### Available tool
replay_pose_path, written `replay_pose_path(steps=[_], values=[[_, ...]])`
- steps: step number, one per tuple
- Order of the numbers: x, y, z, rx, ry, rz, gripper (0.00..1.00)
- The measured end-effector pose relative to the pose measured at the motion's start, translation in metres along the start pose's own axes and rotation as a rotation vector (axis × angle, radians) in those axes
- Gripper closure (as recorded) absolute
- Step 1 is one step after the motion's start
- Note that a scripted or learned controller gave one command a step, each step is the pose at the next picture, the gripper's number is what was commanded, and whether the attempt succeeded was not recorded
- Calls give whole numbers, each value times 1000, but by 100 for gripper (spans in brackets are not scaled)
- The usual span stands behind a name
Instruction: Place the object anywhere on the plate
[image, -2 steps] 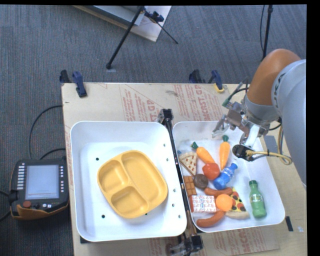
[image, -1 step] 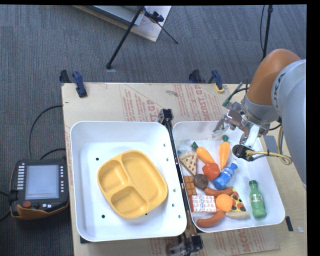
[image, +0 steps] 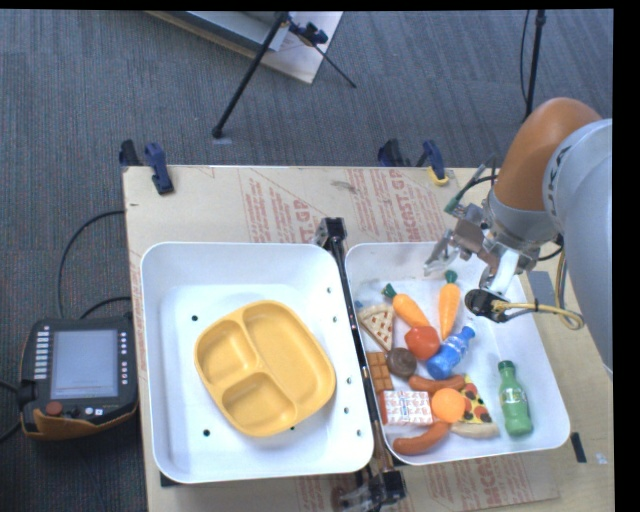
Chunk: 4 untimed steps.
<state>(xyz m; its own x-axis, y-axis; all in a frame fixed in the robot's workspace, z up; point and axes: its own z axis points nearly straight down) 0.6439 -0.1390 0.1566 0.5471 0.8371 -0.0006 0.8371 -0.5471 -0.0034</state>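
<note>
A yellow plate (image: 265, 368) with three compartments lies in the left white bin (image: 165, 300), with nothing on it. The right bin (image: 548, 372) holds several toy foods: two carrots (image: 449, 308), a tomato (image: 422, 342), a blue bottle (image: 452, 352), a green bottle (image: 514, 398), a pizza slice (image: 378, 325), sausages (image: 423, 439) and an orange (image: 449, 405). My gripper (image: 468, 266) hangs over the far part of the right bin, just above the upright carrot's green top. Its fingers are spread open and nothing sits between them.
A black divider bar (image: 350, 300) runs between the two bins. Blue clamps (image: 157, 165) hold the board's far edge. A teach pendant (image: 80, 375) lies on the floor to the left. A tripod leg (image: 250, 70) stands beyond the bench.
</note>
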Motion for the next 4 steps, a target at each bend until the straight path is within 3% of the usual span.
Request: replay_pose_path(steps=[1, 3, 4], values=[[16, -77, 37, 1, 0, -327, 0], [15, -76, 37, 0, 0, -326, 0], [98, -128, -31, -4, 0, -1159, 0]])
